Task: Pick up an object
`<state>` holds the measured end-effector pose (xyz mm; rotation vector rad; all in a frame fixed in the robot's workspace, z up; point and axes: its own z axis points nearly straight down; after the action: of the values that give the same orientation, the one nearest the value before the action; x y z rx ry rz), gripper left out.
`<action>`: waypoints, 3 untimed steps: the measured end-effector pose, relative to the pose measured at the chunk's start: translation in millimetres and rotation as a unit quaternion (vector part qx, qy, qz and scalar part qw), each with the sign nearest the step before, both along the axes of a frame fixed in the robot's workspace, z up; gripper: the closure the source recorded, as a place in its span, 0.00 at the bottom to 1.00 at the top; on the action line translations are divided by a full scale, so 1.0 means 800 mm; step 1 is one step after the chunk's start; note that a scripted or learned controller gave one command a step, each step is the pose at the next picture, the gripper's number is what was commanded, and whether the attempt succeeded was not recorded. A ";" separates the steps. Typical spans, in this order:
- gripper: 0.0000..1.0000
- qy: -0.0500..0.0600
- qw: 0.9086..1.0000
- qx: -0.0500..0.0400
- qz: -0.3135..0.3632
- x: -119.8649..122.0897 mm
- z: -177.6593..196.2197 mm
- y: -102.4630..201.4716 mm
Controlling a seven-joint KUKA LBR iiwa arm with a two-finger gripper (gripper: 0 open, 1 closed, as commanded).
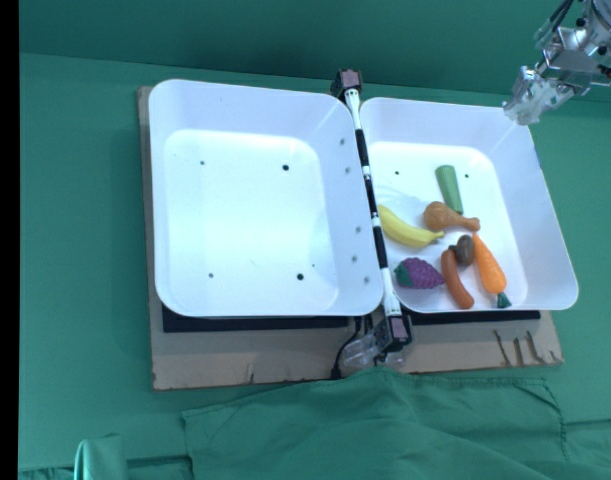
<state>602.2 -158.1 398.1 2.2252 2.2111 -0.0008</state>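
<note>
Toys: banana (407, 230), grapes (419, 273), drumstick (448, 216), cucumber (449, 188), carrots (473, 271), clustered low in the right bin (545, 218), left of and below the gripper.
Long axes: cucumber near upright, carrots slanted, banana slanted down to the right.
Left bin (175, 108): well apart.
Gripper (533, 96): above the right bin's far right corner, nothing between the jaws; how wide they stand I cannot tell.
</note>
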 end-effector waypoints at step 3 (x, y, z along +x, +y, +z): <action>1.00 0.002 1.000 0.001 0.000 -0.116 0.044 -0.037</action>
<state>509.4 -187.8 433.5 2.2280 2.2151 -0.0024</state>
